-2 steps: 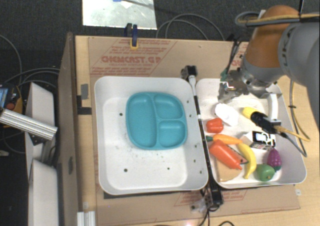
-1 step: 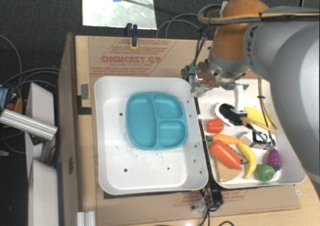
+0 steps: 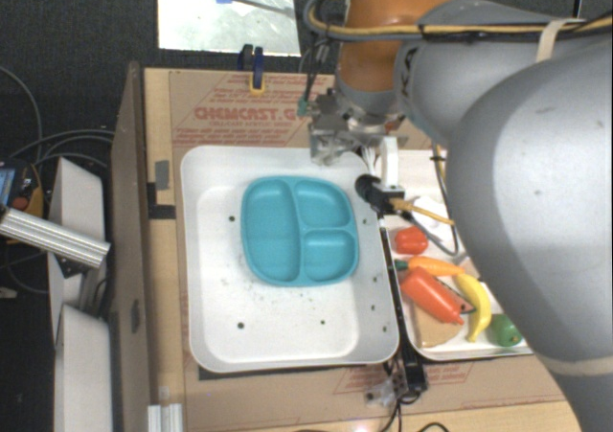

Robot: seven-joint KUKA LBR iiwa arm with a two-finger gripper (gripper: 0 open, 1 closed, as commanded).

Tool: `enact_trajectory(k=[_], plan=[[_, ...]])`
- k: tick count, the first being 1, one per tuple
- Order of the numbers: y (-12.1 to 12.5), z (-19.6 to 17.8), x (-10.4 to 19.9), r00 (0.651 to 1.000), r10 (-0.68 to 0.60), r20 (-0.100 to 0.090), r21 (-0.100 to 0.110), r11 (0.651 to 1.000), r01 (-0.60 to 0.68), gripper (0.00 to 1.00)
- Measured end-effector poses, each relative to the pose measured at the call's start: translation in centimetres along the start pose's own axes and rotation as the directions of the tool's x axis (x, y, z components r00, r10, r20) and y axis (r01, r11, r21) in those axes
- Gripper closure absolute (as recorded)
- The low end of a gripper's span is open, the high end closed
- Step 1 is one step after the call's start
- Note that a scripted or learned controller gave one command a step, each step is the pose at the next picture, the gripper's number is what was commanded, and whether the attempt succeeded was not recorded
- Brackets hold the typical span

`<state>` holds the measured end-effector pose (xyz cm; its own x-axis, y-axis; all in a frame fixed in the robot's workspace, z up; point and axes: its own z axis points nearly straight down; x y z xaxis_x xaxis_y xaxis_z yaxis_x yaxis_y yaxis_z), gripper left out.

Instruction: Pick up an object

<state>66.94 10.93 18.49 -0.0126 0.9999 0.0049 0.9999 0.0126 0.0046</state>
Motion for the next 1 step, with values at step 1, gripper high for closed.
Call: enact_trajectory(k=[1], plan=[[-5.54, 2.77, 4.5, 1.0, 0.004, 0.003, 0.01, 1.0, -0.004, 1.0]])
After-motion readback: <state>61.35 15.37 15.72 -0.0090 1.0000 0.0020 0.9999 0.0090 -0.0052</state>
